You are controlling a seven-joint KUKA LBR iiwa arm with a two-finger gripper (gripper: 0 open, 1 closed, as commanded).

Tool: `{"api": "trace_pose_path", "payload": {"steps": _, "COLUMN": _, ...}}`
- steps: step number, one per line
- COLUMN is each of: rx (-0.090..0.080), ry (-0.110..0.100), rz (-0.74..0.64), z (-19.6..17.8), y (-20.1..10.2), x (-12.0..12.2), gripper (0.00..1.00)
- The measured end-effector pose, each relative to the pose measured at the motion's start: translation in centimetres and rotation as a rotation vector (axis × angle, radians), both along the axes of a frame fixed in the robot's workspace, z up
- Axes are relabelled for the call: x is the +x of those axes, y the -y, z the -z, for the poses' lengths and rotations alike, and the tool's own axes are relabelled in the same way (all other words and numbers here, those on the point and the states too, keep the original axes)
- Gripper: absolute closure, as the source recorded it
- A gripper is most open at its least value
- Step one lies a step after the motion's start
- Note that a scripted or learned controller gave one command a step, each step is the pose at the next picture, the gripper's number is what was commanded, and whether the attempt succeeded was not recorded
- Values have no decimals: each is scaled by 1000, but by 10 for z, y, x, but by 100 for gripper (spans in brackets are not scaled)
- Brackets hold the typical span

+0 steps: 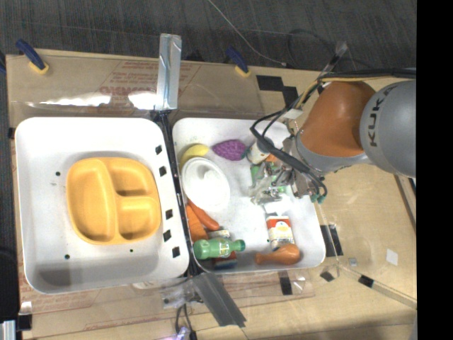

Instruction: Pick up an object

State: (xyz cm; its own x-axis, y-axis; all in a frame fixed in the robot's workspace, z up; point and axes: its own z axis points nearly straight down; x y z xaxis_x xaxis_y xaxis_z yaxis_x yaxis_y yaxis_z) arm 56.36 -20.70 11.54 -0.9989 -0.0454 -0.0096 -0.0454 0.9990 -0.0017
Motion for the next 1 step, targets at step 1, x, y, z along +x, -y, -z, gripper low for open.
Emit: {"api": "trace_pose_path", "payload": {"steps": 1, "rx": 1, "ry": -2, "rz": 266, "z": -54, "y": 3, "x": 80, "gripper": 100}}
